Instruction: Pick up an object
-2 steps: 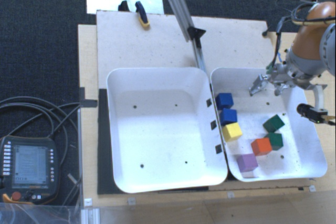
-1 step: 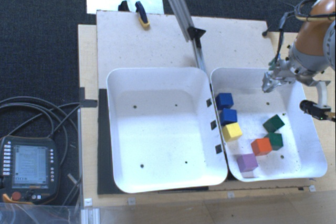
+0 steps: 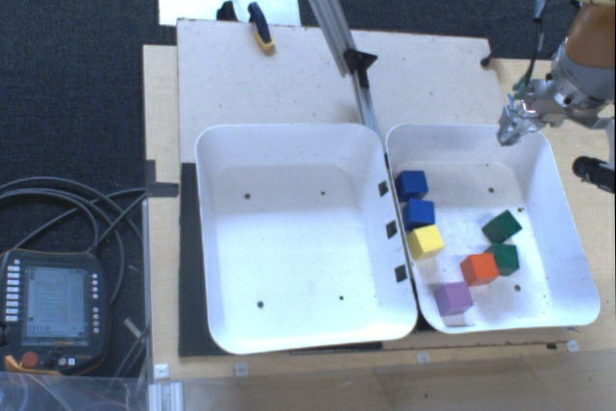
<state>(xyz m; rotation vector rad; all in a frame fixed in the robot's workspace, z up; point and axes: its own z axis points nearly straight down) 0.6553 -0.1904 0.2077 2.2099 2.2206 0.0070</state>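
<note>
Blocks lie in the right bin point(image 3: 563, 207), seven of them. Two blue blocks point(image 3: 412, 184) point(image 3: 419, 213) sit one below the other beside the bin's left wall, and a yellow block point(image 3: 425, 242) lies just below them, touching the lower blue one. Two green blocks point(image 3: 501, 226) point(image 3: 505, 257) lie toward the right side, with an orange block point(image 3: 478, 269) touching the lower green one. A purple block point(image 3: 452, 298) rests near the front edge. The left bin point(image 3: 217, 207) stands beside it on the table point(image 3: 289, 72).

The arm's gripper point(image 3: 512, 128) hangs over the back right corner of the right bin, well apart from every block. Nothing shows between the jaws, and whether they are spread or pressed together I cannot tell; they are too small and blurred. A teach pendant point(image 3: 53, 308) with its cable lies left of the table.
</note>
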